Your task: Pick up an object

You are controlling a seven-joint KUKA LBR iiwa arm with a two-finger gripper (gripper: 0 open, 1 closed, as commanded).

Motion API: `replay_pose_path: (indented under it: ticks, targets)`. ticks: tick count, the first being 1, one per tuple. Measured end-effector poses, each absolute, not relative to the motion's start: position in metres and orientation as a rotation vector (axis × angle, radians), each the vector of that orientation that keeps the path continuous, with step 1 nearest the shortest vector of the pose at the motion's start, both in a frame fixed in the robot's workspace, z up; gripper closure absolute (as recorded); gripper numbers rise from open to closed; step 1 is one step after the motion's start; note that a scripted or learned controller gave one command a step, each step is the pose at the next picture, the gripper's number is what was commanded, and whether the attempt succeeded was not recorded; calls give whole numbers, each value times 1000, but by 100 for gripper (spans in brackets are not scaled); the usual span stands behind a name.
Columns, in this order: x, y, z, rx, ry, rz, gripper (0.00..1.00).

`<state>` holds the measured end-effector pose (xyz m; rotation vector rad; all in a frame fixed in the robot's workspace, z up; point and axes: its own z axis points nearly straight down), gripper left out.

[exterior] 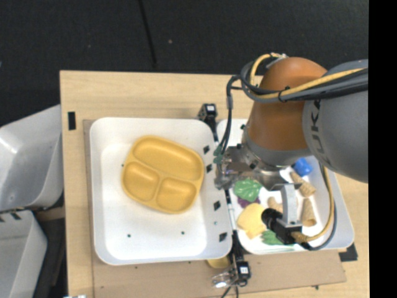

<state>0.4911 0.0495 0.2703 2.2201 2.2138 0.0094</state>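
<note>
Orange and grey, the arm (298, 117) hides most of the right bin (338, 241), so its gripper (239, 172) is unreadable. It reaches in from three o'clock, bent over small toys (251, 191). At nine o'clock, the left bin (105, 228) holds a yellow divided tray (162, 174). Both sit on a pale wooden bench (124, 92).

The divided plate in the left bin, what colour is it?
Yellow plate, camera view.
</note>
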Motion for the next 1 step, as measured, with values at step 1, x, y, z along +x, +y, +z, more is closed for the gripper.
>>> replay_pose_path:
  ticks: [1]
  targets:
    - [491, 58, 462, 2208, 2217, 26, 100]
